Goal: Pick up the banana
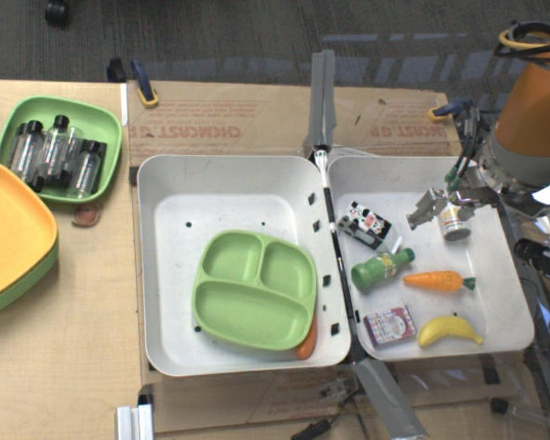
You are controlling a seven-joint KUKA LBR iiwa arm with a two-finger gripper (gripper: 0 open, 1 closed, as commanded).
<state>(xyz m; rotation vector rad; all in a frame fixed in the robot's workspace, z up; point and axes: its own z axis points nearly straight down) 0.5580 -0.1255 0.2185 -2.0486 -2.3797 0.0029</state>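
Observation:
The yellow banana [449, 331] lies in the front right corner of the right bin [509, 246], curved ends pointing down. My gripper [437, 211] hangs over the back of that bin, well behind the banana and above the carrot [435, 282]. Nothing shows as held in it. The arm's orange band [532, 108] is at the right edge.
The right bin also holds a green bottle [381, 269], a black and white packet [367, 225], a pink box [390, 324] just left of the banana, and a small silver can [456, 225] by the gripper. A green divided plate [257, 290] fills the left bin [165, 246].

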